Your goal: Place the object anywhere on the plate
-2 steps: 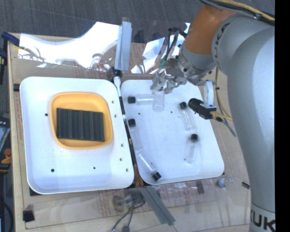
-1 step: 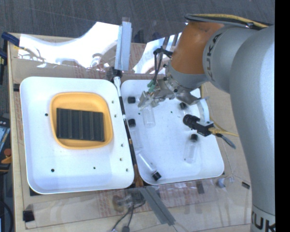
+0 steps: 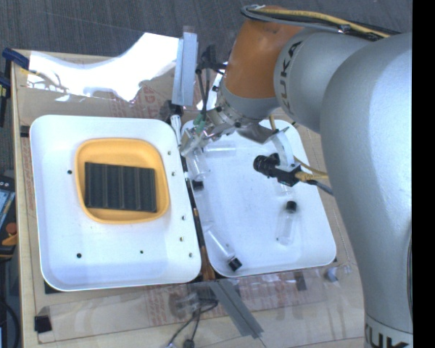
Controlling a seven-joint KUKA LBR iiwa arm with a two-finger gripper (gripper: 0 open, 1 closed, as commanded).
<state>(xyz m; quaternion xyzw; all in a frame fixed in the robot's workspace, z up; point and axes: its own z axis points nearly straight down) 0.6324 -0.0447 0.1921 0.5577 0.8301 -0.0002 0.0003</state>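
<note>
Plate (image 3: 122,183) is the yellow one with the dark ribbed insert, sitting in the left bin (image 3: 51,216), one of two white bins. Right bin (image 3: 254,245) has what looks like a clear tube with a black cap (image 3: 288,220), hard to make out. Gripper (image 3: 199,133) hangs over that bin's top left corner, mostly hidden under the arm (image 3: 333,85), so I can't tell its state.
</note>
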